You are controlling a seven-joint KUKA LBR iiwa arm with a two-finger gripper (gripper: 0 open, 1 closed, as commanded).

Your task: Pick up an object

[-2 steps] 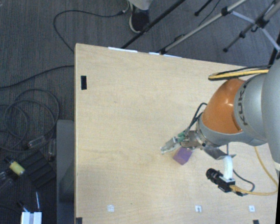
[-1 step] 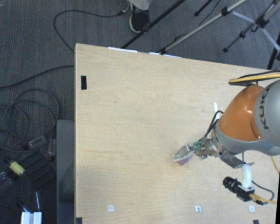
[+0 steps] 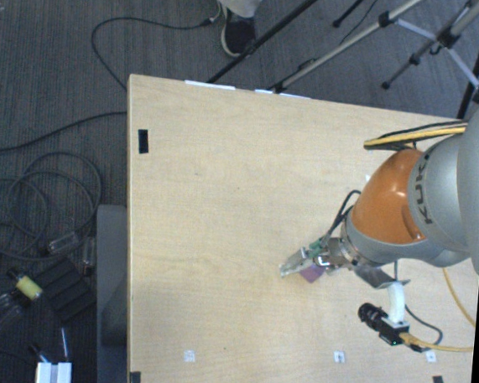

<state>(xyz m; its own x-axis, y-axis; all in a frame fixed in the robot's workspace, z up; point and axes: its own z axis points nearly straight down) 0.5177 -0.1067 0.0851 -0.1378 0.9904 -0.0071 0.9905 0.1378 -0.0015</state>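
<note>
Pale wood surface [image 3: 219,227] sits over grey carpet; black cables [image 3: 36,201] coil on the floor to the left, tripod legs [image 3: 423,32] and a dark shoe [image 3: 238,35] show along the top. Arm [image 3: 466,200] enters from the right, orange band [image 3: 390,201] above the wrist, hand [image 3: 298,264] low over the right-centre of the surface and pointing left. Small purple object [image 3: 311,274] lies right at the hand, tucked against its lower edge; cannot tell whether it is gripped or only touched. Hand opening: cannot tell, too small and blurred. Black rectangular marker [image 3: 143,141] near the surface's left edge, well apart from the hand. Two small white tags [image 3: 189,356] [image 3: 339,356] sit toward the near edge.
</note>
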